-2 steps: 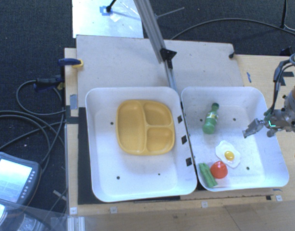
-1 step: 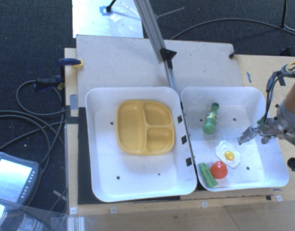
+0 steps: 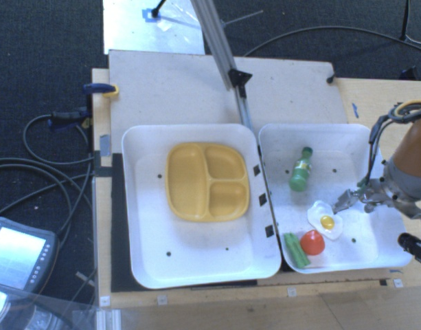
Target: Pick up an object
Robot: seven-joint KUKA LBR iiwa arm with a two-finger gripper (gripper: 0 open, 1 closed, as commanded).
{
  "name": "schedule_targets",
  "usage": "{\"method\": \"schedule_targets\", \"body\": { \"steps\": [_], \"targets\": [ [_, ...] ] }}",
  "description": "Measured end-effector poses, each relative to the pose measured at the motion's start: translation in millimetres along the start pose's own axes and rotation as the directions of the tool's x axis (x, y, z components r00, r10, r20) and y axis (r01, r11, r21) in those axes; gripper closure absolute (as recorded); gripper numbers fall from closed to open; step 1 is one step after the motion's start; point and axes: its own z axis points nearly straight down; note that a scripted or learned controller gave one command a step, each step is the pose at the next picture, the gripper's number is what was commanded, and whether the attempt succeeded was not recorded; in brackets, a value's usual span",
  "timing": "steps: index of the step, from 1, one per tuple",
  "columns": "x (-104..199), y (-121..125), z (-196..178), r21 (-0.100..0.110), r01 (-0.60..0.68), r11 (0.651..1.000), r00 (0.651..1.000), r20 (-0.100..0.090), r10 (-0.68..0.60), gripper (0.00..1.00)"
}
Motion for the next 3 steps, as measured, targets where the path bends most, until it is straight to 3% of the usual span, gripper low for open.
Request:
{"method": "schedule_targets", "body": {
  "steps": [1,2,3],
  "targets": [
    [0,1,7,-0.004,0.0,1.0,1.0,0.001,0.0,0.0],
    [0,2,-4,-0.007,0.0,1.0,1.0,0.002,0.0,1.0],
    [0,12,-64,-0.011,0.006,1.0,1.0,0.003,-0.006,1.0]
  ]
}}
